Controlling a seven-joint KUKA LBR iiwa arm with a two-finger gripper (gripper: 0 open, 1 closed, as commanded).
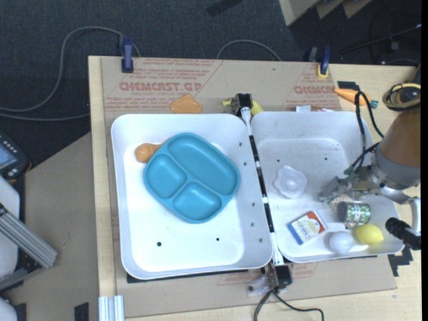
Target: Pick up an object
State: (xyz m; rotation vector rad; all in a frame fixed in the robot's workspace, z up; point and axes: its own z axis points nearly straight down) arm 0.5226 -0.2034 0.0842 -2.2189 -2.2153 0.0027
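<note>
Fixed above the tan cardboard-topped surface (200, 79), looking down aslant on both shallow white plastic bins (127, 179)

A blue divided plate (192, 177) is lying in the white left bin (134, 199); an orange piece (144, 152) is showing beside it, while a yellow lemon (369, 234) is sitting in the right bin (301, 132).

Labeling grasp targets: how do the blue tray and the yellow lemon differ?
The blue tray is large, flat and divided into compartments; the yellow lemon is small and rounded. The tray lies in the left bin, the lemon in the right bin with other small items nearby. Both are single-colored.
</note>
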